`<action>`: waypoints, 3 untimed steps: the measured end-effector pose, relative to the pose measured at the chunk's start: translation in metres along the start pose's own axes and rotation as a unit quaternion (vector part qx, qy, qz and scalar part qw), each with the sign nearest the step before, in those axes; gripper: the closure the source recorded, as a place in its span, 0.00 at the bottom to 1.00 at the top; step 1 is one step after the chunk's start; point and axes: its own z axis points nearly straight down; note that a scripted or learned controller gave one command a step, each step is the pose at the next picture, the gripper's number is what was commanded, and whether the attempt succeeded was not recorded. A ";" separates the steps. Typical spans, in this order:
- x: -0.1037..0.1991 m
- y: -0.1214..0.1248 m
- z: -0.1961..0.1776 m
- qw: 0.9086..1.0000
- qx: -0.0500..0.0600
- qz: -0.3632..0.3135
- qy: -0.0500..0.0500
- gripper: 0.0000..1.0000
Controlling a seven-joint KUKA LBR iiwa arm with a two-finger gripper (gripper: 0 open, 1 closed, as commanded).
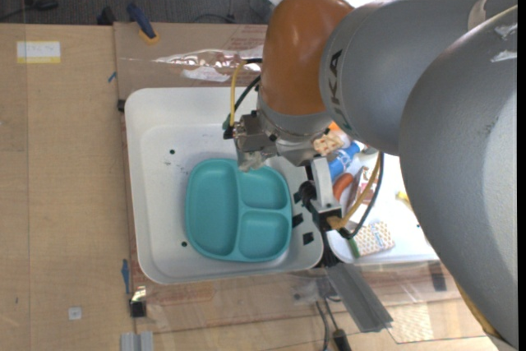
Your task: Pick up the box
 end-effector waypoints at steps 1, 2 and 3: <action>0.025 -0.040 0.110 0.984 -0.002 -0.176 0.002 1.00; 0.040 0.005 0.024 0.994 0.000 -0.107 0.000 1.00; 0.036 -0.026 0.116 0.959 -0.009 -0.284 0.001 1.00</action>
